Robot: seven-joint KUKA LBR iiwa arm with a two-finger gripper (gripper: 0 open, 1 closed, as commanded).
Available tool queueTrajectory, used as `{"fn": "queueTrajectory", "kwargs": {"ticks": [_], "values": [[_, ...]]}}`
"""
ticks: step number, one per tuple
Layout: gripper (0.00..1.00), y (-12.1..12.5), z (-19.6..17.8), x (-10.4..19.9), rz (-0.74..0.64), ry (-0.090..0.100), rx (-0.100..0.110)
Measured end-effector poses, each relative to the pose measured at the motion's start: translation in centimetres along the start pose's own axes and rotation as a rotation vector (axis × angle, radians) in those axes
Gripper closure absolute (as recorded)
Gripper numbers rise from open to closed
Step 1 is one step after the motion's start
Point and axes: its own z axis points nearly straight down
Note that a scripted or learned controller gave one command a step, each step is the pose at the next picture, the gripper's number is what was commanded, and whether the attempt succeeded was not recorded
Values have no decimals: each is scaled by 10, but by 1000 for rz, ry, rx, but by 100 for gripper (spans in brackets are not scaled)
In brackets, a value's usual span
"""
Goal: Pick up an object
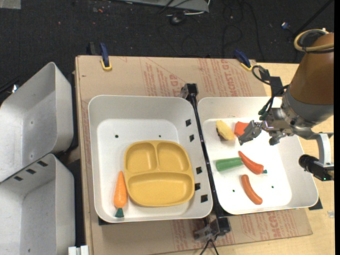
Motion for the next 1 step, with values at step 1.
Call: {"fn": "queueTrajectory", "kwargs": {"ticks": [1], "values": [[0,2,-5,0,-2,-1,-10]]}}
